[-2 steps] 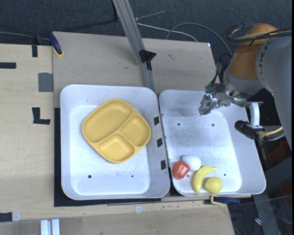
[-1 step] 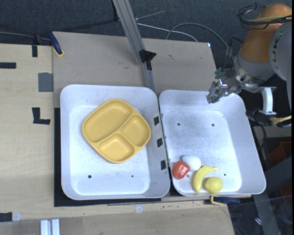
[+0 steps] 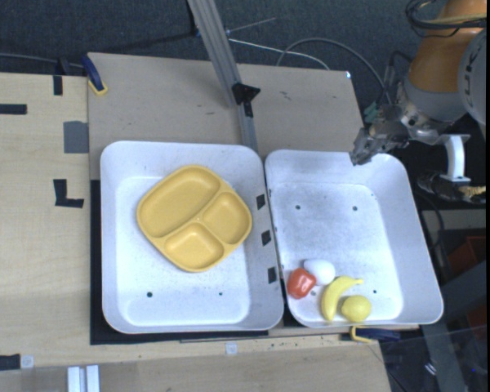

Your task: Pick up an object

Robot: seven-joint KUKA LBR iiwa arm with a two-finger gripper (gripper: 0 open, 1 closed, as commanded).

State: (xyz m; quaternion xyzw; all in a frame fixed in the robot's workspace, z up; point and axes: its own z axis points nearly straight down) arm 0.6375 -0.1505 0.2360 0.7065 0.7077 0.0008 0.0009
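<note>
Banana [image 3: 335, 296] lies at the near edge of the right bin [image 3: 392, 219], touching a lemon [image 3: 356, 308], beside a tomato [image 3: 300, 283] and egg [image 3: 318, 269]; left bin [image 3: 118, 219] holds a yellow plate [image 3: 194, 217] (three compartments). The gripper [image 3: 364, 149] hangs over the right bin's far rim; its state I cannot tell.

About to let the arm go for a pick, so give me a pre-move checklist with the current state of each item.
1. Targets present: ok. A banana, a red object, a white object and a small yellow fruit lie in the right bin.
2. Targets separated: not ok. They sit bunched together in the near corner, close to the bin wall.
3. Gripper over a target: not ok. It hangs at the right bin's far edge, away from the cluster.
4. Gripper free of any load: cannot tell.
5. Path across the bin floor to the cluster: ok.
6. Left bin: ok. The yellow divided plate lies apart from the targets.
</note>
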